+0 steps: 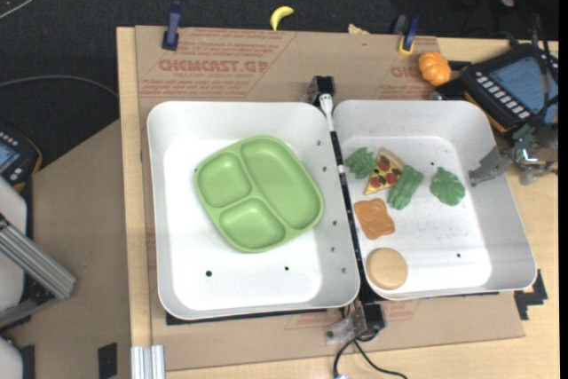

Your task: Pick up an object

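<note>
A: What sits in the 2 white bins on the counter [266,67]?

B: The left bin [177,280] carries 1 green divided plate [257,193] with 3 compartments, set near its middle and turned at a slant. The right bin [497,253] carries the toy food.

A: Which pieces?

B: A pizza slice [383,171] lies near the bin's left side, with a green leafy piece [360,161] just beside it on the left and another green piece [406,187] touching it on the right. A 3rd green piece [447,186] lies apart, further right. Below the pizza is an orange-brown slab [374,218], and below that a round tan biscuit-like piece [387,269], close to the near wall.

A: And the arm?

B: The end effector [490,165] pokes in at the right bin's right rim, near the 3rd green piece but not touching it. Whether it is open or closed, I cannot tell; nothing is visibly in it.

A: Anything outside the bins?

B: A small orange fruit [433,67] and a yellow banana [281,15] rest at the far edge of the counter, by 2 blue clamps [171,25].
</note>
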{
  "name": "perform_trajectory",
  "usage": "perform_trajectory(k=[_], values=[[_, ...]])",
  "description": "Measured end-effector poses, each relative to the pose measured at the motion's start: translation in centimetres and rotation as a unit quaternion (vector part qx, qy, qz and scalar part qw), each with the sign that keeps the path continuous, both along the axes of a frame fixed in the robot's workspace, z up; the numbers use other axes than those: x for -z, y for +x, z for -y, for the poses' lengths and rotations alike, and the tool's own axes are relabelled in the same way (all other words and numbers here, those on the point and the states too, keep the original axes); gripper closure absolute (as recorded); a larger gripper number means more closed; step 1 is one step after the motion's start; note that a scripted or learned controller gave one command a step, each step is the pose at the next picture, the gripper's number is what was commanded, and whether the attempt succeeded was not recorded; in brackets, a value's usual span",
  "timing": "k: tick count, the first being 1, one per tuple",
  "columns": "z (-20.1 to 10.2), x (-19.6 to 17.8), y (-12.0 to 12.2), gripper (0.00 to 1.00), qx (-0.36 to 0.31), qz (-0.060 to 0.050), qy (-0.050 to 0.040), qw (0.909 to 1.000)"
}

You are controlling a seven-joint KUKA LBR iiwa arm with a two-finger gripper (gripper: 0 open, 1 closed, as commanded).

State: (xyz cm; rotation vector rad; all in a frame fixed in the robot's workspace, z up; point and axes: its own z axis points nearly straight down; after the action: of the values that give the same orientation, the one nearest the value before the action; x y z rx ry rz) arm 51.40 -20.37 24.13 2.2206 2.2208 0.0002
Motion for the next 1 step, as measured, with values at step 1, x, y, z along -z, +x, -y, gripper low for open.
perform_trajectory(k=[1], values=[[1.46, 14.67, -3.16, 0.0, -0.003, -0.001, 0.0033, 1.0]])
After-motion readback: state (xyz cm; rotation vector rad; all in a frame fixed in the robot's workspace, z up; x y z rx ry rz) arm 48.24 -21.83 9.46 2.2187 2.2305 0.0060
